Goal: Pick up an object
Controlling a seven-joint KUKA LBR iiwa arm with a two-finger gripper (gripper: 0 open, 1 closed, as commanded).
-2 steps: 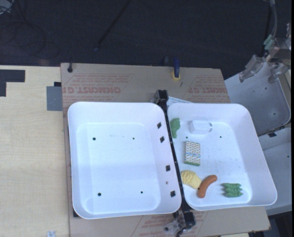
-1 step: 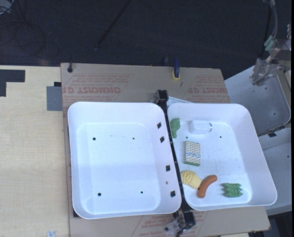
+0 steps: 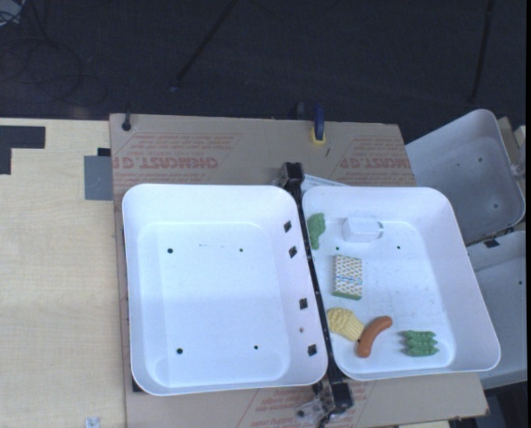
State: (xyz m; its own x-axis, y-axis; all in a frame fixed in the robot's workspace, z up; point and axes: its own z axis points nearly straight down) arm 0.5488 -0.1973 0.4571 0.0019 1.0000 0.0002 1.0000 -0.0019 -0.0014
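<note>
We noted orange sausage (image 3: 373, 335) lying tilted in right bin (image 3: 461, 266). Touching sausage: yellow piece (image 3: 344, 323). Near sausage: green pod (image 3: 418, 343), checked block (image 3: 347, 276).

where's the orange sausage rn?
In the camera view the orange sausage lies in the right bin, near its front edge, between the yellow corn piece and the green pea pods.

just one fixed cam up high, tilted down at the bench (image 3: 51, 266), both white bins (image 3: 213, 199) sitting center frame, dark floor across the top.
</note>
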